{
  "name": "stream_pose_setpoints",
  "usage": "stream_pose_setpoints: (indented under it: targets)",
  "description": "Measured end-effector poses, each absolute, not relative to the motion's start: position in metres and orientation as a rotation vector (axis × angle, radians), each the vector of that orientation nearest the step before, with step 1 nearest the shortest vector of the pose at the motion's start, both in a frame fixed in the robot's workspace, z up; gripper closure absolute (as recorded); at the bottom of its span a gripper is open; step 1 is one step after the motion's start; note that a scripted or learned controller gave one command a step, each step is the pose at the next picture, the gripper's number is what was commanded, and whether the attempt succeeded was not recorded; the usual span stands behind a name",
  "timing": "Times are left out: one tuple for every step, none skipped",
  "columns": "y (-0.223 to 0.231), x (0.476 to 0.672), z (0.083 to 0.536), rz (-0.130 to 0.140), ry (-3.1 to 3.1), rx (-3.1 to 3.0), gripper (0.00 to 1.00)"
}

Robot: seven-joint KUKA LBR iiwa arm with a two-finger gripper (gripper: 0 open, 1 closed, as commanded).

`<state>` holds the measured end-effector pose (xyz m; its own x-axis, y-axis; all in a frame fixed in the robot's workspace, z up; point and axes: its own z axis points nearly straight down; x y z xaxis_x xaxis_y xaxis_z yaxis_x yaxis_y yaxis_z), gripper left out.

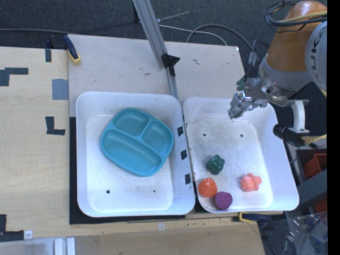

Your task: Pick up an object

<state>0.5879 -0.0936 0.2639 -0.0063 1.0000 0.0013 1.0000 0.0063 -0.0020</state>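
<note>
Camera view: gripper [237, 108] hangs above the right bin's [276, 142] far edge, grip state I cannot tell; green toy [215, 164] lies mid-bin, orange [207, 187], purple [223, 200] and pink [249, 183] toys nearer its front.

Smooth glossy plastic blue tray [137, 141]; scuffed white plastic bins [89, 193]; pale matt wood bench [26, 158].

End effector [237, 109] low, arm angled leftward

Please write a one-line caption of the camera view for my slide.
Claw above right bin holding four small toys; blue divided plate in left bin.
</note>
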Motion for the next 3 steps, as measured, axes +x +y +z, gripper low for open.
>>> stream_pose_setpoints:
  targets:
    - [-0.042, 0.587, 0.245, 0.003, -2.226, -2.213, 1.00]
    - [0.008, 0.577, 0.238, 0.002, -2.226, -2.212, 1.00]
    - [0.054, 0.584, 0.239, 0.000, -2.228, -2.212, 1.00]
